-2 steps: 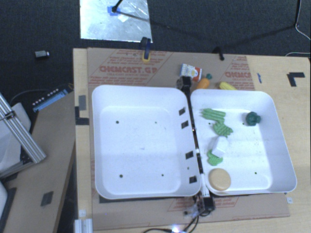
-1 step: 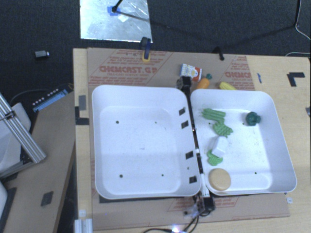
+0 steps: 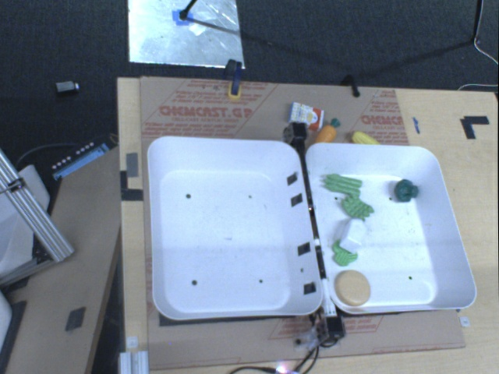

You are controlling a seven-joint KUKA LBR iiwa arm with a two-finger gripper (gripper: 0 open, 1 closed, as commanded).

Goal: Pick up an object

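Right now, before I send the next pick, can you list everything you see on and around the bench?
Shallow white plastic bins: 2, white, side by side on the bench; left bin, right bin.
Round tan disc: 1, tan, near corner of the right bin by the divider.
Ridged green toy pieces: 2, green, upper left of the right bin; one, one just below it.
Small white block: 1, white, mid left of the right bin.
Small green piece: 1, green, just below the white block.
Dark teal ball-like object: 1, teal, upper right of the right bin.
Orange and yellow items: 2, on the cardboard behind the right bin; orange, yellow.
Shiny metal sheet: 1, silver, on the dark floor behind the bench.
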